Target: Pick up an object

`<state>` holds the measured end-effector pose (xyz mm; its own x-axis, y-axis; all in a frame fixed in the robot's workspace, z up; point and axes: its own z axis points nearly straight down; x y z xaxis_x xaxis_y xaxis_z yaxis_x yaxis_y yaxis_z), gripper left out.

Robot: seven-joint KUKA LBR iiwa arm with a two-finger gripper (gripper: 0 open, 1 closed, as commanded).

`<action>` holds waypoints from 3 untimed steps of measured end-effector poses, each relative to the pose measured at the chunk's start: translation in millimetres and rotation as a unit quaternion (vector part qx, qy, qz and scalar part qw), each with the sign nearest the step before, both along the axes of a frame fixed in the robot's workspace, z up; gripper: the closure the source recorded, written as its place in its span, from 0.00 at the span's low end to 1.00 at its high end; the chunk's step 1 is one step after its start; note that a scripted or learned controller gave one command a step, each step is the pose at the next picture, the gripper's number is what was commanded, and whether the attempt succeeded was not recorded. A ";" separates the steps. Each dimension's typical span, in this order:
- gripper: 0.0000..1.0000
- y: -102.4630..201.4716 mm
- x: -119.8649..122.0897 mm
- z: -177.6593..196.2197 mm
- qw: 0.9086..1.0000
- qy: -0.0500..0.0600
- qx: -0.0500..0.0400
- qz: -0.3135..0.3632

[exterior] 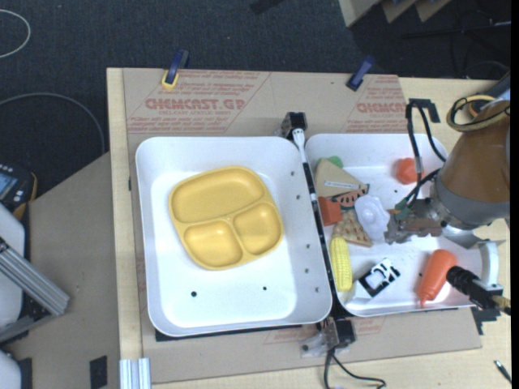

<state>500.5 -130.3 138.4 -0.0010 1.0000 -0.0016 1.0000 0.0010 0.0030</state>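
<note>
- Gripper (403, 225): low in the right bin (454, 298); finger state cannot be told.
- Clear cup (371, 213): at the gripper's 9 o'clock, just beside it.
- Carrot (435, 274): at its 5 o'clock.
- Corn cob (340, 263): at its 8 o'clock.
- Yellow divided plate (225, 215): in the left bin (243, 306).

Glossy white plastic bins (243, 314); smooth matt yellow plastic tray (225, 215); brown paper-covered bench (203, 100)

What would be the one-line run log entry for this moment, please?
arm: over right white bin | gripper: low among toys, beside clear plastic piece | grasp: none visible | yellow three-compartment plate: left white bin
</note>
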 end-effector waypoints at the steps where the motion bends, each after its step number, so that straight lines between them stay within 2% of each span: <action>1: 1.00 -3.1 1.2 63.4 1.000 -0.002 0.000 0.000; 2: 1.00 -3.2 2.4 88.0 1.000 -0.001 0.000 0.000; 3: 1.00 46.5 22.4 77.1 1.000 0.000 0.000 0.002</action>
<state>522.9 -83.8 215.5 -0.0043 1.0000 -0.0010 1.0000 0.0043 0.0024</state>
